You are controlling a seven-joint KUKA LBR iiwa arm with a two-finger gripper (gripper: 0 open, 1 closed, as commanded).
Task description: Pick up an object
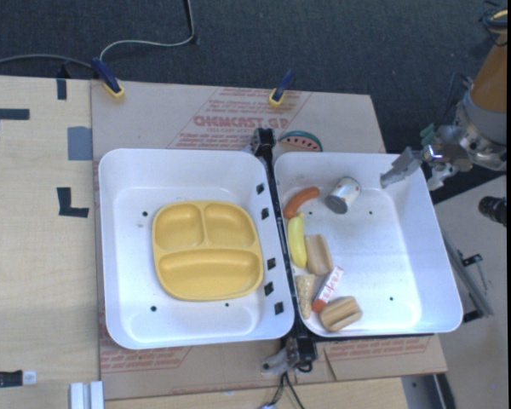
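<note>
My pincer (402, 169) hangs at the right bin's (426, 313) upper right rim, holding nothing, its spread unclear from here, well placed to descend on the nearby silver can (343, 194) beside the sausage (302, 199).

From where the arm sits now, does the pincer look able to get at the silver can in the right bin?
Probably yes. The pincer sits at the right bin's upper right rim, and the silver can lies close by with bare bin floor between them.
</note>
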